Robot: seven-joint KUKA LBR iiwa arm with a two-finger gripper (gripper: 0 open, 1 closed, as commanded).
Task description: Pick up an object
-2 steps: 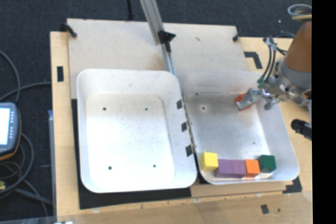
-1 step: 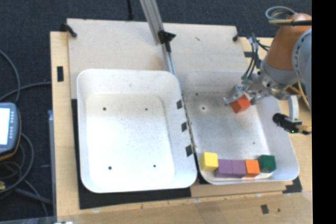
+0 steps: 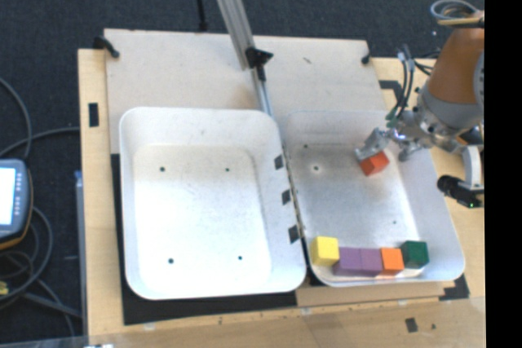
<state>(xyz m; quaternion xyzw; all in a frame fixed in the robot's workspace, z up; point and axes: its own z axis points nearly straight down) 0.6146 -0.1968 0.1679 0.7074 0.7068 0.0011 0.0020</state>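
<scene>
Camera view, from above at a slant: pale worktop [image 3: 188,69] bearing two shallow white bins side by side — left bin [image 3: 204,200] and right bin [image 3: 359,200]; grey arm [image 3: 453,94] with an orange band reaching in from the right, over the upper part of the right bin; tool [image 3: 373,152] at the arm's end, pointing leftward and down, pinching a small red-orange block [image 3: 374,165] between its fingers; block apparently raised a little above the bin floor, near the bin's upper middle, though contact with the floor hard to judge; along the right bin's near wall, a row of blocks touching one another — yellow block [image 3: 327,248] at the left end, then purple block [image 3: 360,260], then orange block [image 3: 392,258], then green block [image 3: 415,253] at the right end; row well apart from the pinched block; slanted metal rail [image 3: 228,0] rising from between the bins toward the top edge; dark carpet around the worktop, with a small screen device [image 3: 10,196] at the far left edge.
</scene>
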